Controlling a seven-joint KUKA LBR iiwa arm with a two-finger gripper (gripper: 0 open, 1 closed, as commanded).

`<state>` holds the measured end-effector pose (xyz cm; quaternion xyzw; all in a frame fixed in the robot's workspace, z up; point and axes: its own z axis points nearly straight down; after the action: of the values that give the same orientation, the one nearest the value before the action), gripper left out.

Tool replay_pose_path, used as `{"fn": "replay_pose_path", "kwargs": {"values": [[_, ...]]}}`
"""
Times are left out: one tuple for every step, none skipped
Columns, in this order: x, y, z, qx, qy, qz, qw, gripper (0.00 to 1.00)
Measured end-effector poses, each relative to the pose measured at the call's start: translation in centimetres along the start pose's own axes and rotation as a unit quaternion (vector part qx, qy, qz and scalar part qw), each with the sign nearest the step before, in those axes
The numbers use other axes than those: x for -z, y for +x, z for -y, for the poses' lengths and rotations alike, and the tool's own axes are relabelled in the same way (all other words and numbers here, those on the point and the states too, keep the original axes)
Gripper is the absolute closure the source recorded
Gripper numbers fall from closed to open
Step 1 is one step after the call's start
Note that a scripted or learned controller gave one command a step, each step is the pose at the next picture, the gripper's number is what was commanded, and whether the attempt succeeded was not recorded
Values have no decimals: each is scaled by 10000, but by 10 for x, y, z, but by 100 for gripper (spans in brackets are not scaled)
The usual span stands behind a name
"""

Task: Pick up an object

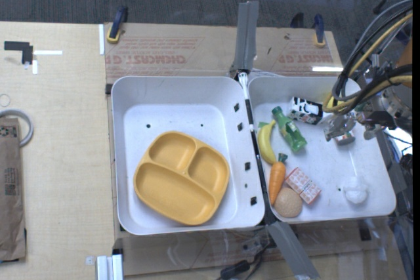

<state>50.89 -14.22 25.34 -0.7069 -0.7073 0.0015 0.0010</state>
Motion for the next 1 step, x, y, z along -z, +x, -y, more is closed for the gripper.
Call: {"fn": "replay_pose_path", "kwargs": {"values": [[-69, 27, -82, -94, -4, 4, 10000, 0]]}}
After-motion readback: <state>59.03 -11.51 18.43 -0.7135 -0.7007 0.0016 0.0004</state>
